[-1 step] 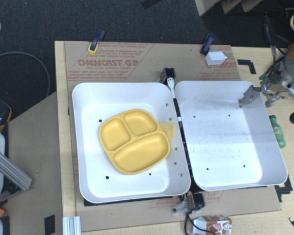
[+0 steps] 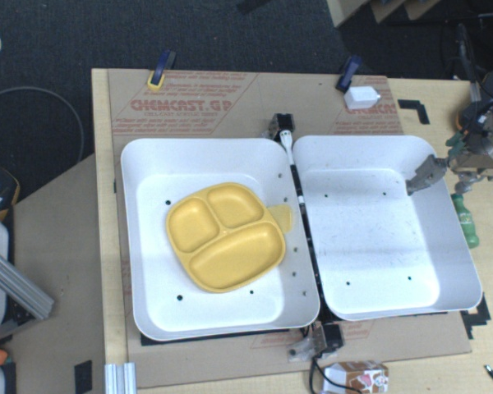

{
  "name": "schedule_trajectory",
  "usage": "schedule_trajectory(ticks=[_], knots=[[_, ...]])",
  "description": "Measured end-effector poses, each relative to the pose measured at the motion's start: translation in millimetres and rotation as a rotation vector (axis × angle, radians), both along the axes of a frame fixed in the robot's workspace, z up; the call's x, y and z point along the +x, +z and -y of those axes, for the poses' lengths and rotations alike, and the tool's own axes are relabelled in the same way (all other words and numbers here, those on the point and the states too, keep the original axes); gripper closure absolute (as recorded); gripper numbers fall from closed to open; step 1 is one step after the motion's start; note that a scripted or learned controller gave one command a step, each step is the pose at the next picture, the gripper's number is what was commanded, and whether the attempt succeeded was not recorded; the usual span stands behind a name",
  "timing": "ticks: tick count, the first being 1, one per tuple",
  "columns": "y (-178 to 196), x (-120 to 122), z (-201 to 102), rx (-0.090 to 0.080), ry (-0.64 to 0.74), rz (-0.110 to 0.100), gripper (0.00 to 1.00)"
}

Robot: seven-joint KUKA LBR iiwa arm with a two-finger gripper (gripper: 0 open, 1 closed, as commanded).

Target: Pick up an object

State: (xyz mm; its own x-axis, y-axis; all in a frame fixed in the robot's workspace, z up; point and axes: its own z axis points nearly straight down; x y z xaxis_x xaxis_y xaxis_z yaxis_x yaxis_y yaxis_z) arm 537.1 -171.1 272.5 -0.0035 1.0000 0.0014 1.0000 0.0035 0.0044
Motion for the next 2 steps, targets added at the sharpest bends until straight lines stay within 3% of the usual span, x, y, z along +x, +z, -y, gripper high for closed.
schedule_trajectory(ticks=[1,2], knots=[[193.5,-38.3,-24.4,-0.006,0.000,0.018,0.00],[268.6,-57.8,-89.8,-0.002,0.005,0.009,0.00]])
